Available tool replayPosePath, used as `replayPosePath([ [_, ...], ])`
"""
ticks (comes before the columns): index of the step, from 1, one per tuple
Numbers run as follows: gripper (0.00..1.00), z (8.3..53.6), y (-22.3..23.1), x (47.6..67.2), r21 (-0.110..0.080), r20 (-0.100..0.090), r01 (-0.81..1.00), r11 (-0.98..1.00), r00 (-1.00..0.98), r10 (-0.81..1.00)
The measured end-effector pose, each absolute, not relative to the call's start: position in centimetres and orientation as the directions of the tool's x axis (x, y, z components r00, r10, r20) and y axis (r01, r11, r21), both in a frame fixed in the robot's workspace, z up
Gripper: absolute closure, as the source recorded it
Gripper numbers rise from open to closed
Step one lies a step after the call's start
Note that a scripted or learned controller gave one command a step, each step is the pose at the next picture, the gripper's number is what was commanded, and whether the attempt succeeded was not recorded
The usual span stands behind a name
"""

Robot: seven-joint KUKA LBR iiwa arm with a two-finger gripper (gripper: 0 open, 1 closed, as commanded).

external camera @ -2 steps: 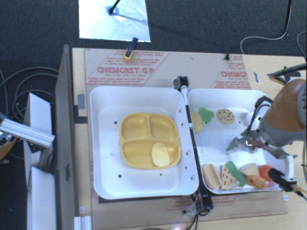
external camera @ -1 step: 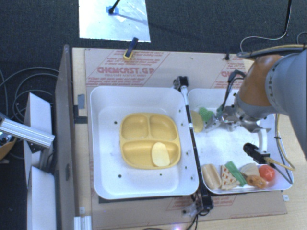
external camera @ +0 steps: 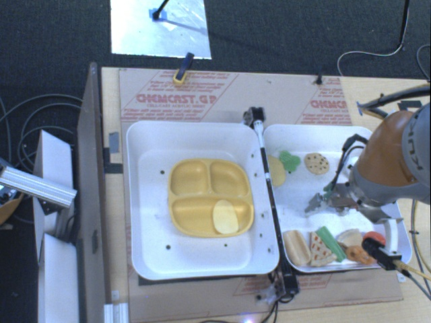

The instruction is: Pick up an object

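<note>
My gripper (external camera: 322,200) hangs low over the middle of the right bin (external camera: 296,188), above bare white floor. A brown cookie (external camera: 316,163) and a green toy piece (external camera: 289,161) lie just behind it. A pale yellow piece (external camera: 276,171) rests against the bin's left wall. Along the front wall lie a tan bun (external camera: 295,244), a pizza slice (external camera: 320,248), a green stick (external camera: 331,242), a cream piece (external camera: 350,236) and a red piece (external camera: 374,238). I see nothing held in the gripper.
The left bin (external camera: 148,200) holds a yellow divided plate (external camera: 202,180) with a pale oval piece (external camera: 225,217) in its front compartment. A black divider rod (external camera: 264,173) runs between the bins. The arm's orange band (external camera: 390,147) covers the right bin's far right side.
</note>
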State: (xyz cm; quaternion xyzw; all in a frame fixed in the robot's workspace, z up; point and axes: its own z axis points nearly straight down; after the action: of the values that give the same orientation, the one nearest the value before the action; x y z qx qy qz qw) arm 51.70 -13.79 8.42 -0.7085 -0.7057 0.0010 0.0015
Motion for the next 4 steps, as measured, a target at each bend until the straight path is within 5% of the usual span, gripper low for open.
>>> replayPosePath([
  [1,0.00,8.5,-11.2,58.3,0.007,0.000,1.000,0.009,-0.009,1.000],
  [2,0.00,8.5,-14.9,48.2,-0.004,0.001,1.000,-0.006,0.006,1.000],
  [3,0.00,16.4,-20.7,48.7,0.009,-0.007,1.000,-0.003,0.004,1.000],
  [4,0.00,8.7,-13.7,54.5,0.000,0.004,1.000,0.011,-0.011,1.000],
])
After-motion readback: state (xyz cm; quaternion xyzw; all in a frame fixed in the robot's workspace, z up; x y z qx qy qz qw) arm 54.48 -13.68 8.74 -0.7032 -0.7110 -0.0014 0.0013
